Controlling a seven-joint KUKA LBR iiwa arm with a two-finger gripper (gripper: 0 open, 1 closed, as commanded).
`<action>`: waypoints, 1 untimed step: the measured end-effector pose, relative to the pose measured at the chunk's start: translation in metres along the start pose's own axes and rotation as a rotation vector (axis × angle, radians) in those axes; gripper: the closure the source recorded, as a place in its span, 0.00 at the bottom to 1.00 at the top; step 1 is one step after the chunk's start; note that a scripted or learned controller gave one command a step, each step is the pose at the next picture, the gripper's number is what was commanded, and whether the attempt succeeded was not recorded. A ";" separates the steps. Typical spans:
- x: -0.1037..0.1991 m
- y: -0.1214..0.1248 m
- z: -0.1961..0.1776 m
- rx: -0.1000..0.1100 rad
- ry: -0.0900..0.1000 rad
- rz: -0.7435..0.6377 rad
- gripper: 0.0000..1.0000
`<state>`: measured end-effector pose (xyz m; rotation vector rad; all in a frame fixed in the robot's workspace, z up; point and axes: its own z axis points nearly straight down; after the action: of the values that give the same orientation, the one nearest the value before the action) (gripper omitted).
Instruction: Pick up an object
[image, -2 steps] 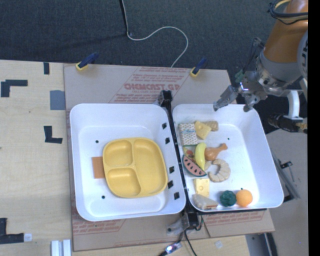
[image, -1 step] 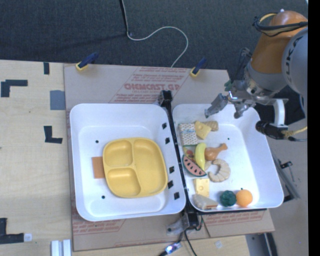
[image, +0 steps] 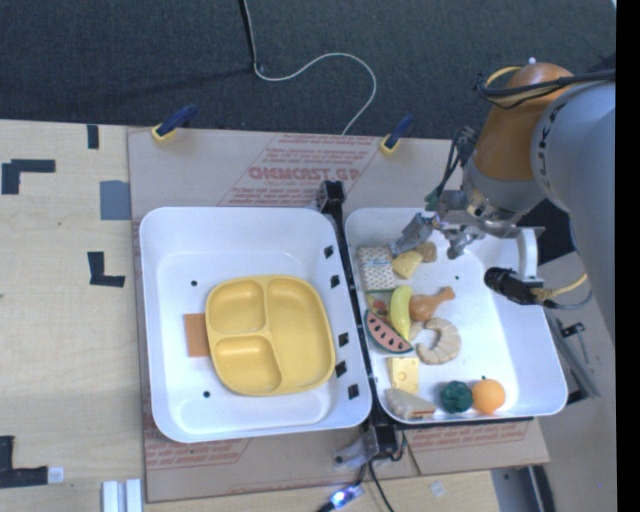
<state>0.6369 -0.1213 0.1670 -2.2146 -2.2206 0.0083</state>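
**Pincer poised over the toy food**

My pincer (image: 437, 240) hangs over the far end of the right bin (image: 520, 345), its fingers spread apart with nothing between them. Just below it lies a yellow toy piece (image: 407, 265) beside a checkered cracker (image: 376, 268). Nearer in the same bin sit a banana (image: 401, 311), drumstick (image: 434, 301), watermelon slice (image: 386, 334), and orange (image: 489, 396). The left bin (image: 170, 300) carries a yellow divided plate (image: 270, 334).

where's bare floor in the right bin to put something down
Bare floor runs along the right bin's right side, past the shrimp and above the orange. The left half, from cracker down to cheese, is crowded.
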 end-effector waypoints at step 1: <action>0.001 -0.006 0.046 -0.001 -0.001 0.000 0.00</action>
<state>0.6303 -0.1204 0.1214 -2.2161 -2.2211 0.0075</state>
